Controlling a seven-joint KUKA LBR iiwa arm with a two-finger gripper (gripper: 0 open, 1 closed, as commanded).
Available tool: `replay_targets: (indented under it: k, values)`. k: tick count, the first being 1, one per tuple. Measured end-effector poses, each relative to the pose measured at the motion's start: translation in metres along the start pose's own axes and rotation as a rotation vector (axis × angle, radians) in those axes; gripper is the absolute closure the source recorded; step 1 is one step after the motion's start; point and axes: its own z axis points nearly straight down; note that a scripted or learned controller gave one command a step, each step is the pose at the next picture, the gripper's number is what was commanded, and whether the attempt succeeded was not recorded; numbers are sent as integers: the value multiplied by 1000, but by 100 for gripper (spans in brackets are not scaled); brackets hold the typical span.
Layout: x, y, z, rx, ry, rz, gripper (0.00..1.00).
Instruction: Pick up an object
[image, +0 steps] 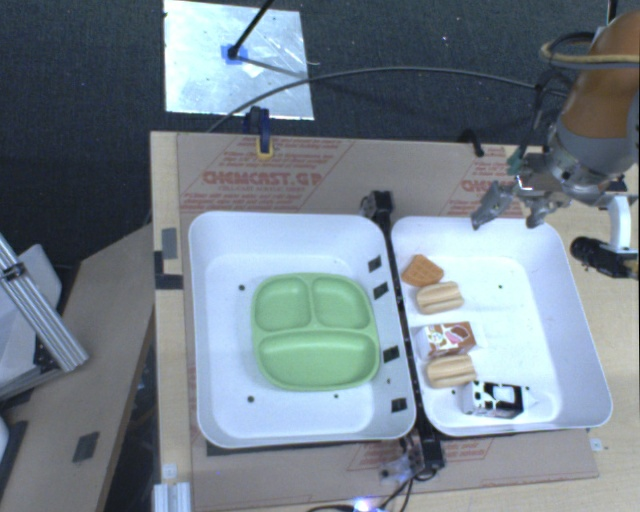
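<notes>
a: where's the claw (511, 210) now?

b: up over the far edge of the right bin (570, 300), fingers spread apart with nothing between them. the grey arm (598, 110) with the orange band comes in from the right behind it.

a: and the things it could take?

b: all below and to the left of the claw, lying in the right bin. nearest is an orange waffle-shaped piece (422, 270), with a tan bread roll (439, 297) just beside it. further off sit a small brown and white packet (447, 338), a second roll (450, 371) touching it, and a black and white carton (494, 399) by the near wall.

a: which would you go for?

b: i'd judge the first roll: rounded, and with bare bin floor on its right side. line the fingers across its short width, keep them wide on the way down, and close only once they straddle it.

a: any risk?

b: the waffle piece is close, so a finger could land on it. the green plate (316, 331) in the left bin is well apart and no concern.
</notes>
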Motion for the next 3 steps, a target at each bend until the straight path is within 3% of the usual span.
replay_targets:
  k: [1, 3]
  values:
    - [0, 2, -7, -12, -2, -2, 0]
    - [7, -4, 95, -9, -1, 0, 0]
